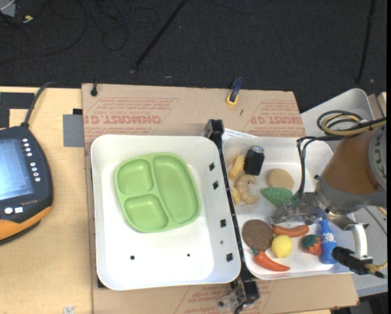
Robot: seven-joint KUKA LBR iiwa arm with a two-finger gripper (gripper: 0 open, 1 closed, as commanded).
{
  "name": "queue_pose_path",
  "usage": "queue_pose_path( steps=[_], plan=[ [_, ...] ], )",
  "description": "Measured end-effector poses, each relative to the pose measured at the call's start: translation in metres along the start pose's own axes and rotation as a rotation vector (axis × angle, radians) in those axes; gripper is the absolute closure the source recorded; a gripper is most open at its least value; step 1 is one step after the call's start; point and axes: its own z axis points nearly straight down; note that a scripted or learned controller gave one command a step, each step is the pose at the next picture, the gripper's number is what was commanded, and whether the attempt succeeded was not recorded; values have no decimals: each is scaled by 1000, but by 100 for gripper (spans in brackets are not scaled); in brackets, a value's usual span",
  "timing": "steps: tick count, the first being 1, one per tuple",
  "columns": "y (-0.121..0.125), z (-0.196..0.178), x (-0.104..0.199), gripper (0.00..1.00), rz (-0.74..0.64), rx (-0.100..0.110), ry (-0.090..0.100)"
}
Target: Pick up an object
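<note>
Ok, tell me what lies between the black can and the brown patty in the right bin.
In the camera view, the curled tan cashew-shaped piece lies between the black can and the brown patty, on the bin floor.

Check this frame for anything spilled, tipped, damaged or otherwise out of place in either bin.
Nothing stands out. The green divided tray lies flat in the left bin. The toy food, such as the yellow lemon and brown patty, sits jumbled but inside the right bin, with the gripper down among it.
</note>
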Motion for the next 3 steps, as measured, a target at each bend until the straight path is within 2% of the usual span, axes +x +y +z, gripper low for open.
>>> queue_pose_path(
  steps=[1,2,3],
  plan=[
    [0,-12,-2,100,4,-2,0],
    [-9,-66,1,100,3,-4,-1],
    [-12,-124,-8,100,3,-7,-3]
  ],
)
